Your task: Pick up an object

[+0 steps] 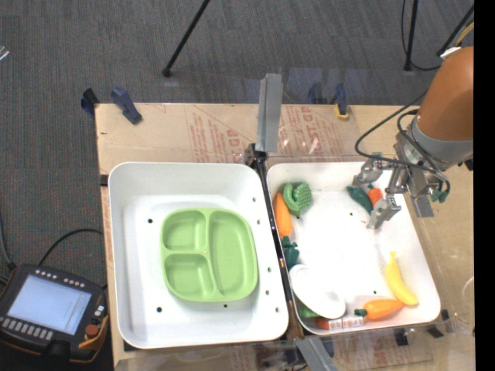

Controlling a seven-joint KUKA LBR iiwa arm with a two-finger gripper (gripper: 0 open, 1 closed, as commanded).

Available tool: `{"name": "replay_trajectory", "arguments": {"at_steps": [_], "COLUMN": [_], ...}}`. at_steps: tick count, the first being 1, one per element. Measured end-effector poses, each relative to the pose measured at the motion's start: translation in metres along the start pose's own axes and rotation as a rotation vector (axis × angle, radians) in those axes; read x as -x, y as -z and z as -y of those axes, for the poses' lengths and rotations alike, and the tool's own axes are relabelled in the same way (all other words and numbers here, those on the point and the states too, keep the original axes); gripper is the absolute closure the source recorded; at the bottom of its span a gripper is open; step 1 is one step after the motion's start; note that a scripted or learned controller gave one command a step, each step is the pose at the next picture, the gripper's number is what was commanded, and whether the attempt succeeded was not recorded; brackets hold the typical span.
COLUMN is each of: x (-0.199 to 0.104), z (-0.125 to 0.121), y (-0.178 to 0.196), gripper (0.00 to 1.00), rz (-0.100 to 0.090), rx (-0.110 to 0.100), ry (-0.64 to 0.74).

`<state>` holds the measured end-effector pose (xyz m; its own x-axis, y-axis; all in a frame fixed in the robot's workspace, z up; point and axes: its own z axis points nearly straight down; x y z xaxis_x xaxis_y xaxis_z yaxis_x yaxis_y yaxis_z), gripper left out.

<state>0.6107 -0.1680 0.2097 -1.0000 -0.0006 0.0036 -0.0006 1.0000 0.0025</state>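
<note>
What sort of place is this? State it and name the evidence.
Probably a robotics lab workcell. A teach pendant lies on carpet beside a clamped board bench, tripod legs stand behind it, and toy food such as a banana fills the right bin for picking trials.

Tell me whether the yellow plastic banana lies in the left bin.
No, the yellow plastic banana lies in the right white bin, near its right wall.

Below and to the left of the fingers [377, 194] the right bin's floor [340, 242] lies bare and passable, hemmed by a dark green and orange toy [365, 197] touching them, a banana [400, 280] further below, and a white plate [317, 291] beyond.
</note>
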Motion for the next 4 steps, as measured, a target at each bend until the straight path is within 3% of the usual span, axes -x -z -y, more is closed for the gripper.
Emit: {"name": "replay_trajectory", "arguments": {"at_steps": [1, 2, 3, 4], "x": [0.035, 0.036, 0.019, 0.017], "z": [0.014, 0.011, -0.009, -0.012], "y": [-0.124, -0.116, 0.042, 0.042], "gripper": [0.00, 1.00, 1.00, 1.00], "rz": [0.003, 0.003, 0.016, 0.002], "rx": [-0.001, 0.001, -0.004, 0.001], "ry": [0.066, 0.072, -0.020, -0.018]}}
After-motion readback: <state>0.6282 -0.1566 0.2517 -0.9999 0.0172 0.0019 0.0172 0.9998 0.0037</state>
